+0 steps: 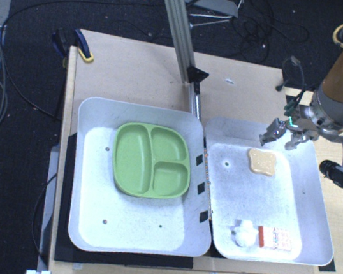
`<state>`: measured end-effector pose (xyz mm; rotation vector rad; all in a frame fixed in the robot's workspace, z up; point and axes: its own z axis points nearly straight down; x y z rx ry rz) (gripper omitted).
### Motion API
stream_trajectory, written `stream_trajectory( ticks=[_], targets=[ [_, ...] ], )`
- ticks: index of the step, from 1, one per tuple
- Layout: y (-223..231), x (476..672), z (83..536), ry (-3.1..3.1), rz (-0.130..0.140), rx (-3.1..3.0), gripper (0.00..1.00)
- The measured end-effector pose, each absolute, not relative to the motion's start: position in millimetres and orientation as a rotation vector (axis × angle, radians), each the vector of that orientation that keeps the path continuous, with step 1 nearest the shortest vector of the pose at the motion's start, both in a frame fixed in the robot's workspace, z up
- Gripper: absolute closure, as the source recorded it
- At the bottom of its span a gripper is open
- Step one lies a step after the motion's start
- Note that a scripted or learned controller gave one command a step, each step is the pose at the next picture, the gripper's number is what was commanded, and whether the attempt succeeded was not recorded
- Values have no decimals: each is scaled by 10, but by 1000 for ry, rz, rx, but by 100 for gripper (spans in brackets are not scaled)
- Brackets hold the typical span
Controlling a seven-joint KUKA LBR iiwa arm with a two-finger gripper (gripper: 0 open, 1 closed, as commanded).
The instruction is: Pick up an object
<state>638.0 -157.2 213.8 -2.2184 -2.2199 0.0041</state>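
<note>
Worktop: two white bins are carried side by side, a left bin and a right bin.
Left bin: a green plate with three compartments is seen lying flat, slightly toward 12 o'clock of the bin's middle.
Right bin: three small things are held. A toast lies toward 12 o'clock; a white lump and a carton lie together toward 6 o'clock, the lump just beside the carton at its 9 o'clock.
Gripper: it is seen above the 12 o'clock rim of the right bin, at about 1 o'clock from the toast and near it, not touching it.
Fingers: they are spread apart, and nothing is seen between them.
Nearest thing: the toast is judged the likeliest to be picked, as it lies closest to the fingers and well apart from the other two things.
Handling: the toast is judged light, flat and probably soft or foam-like, so little force should be needed; being low, it could slide on the bin floor or be pressed down rather than lifted.
Hold: the toast is best taken across its narrower width, at opposite edges, with the fingers lowered close to the floor.
</note>
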Motion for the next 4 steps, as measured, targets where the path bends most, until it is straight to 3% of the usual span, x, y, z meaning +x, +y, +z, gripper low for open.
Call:
stream_trajectory(
  ticks=[1, 3, 4],
  targets=[
    [-1572, 6392, 2161, -2223, 0, -2220, 0],
    [-1654, 6422, 1150, -2223, 4, -2217, 0],
    [-1662, 6445, 960, -2230, -1, -2224, 0]
  ],
)
